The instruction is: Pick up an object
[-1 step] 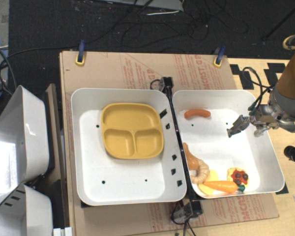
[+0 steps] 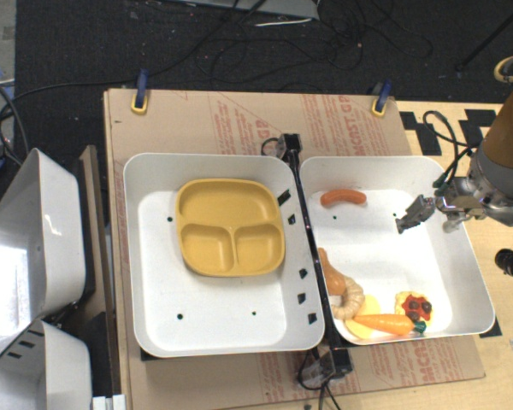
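Our gripper point(image 2: 429, 209) hovers with fingers spread, nothing between them, over the right bin point(image 2: 462, 254). We should descend squarely onto the sausage point(image 2: 343, 198) (lying alone at the bin's far left), straddling its width.

the arm point(image 2: 506, 152) is cut off by the right edge. the claw point(image 2: 432, 210) is too small for its finger gap to be judged. the carrot's point(image 2: 385, 322) leafy end is partly covered by a small multicoloured toy point(image 2: 415, 306).
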Robot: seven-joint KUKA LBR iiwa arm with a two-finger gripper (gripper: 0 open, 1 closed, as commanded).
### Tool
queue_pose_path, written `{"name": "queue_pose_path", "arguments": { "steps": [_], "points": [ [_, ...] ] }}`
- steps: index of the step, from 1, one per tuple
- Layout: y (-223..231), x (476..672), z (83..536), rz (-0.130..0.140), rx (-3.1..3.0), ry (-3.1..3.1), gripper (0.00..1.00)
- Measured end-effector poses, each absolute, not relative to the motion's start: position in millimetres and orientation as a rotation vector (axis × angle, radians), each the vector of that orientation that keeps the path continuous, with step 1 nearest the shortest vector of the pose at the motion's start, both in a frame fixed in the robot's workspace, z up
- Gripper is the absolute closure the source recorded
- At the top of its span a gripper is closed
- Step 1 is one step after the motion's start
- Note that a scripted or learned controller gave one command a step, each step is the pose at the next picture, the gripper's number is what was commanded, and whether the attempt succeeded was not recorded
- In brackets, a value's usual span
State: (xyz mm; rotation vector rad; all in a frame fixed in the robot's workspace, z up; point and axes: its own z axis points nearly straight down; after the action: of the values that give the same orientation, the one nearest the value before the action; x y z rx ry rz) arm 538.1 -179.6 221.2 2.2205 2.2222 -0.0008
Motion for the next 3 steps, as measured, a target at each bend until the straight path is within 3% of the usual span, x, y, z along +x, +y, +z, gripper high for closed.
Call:
{"name": "queue_pose_path", "arguments": {
  "steps": [2,3],
  "points": [
    [-164,533.3,110,-0.005,2.227,2.224,0.0],
    [-163,532.9,91,-0.002,2.225,2.222,0.0]
  ]
}}
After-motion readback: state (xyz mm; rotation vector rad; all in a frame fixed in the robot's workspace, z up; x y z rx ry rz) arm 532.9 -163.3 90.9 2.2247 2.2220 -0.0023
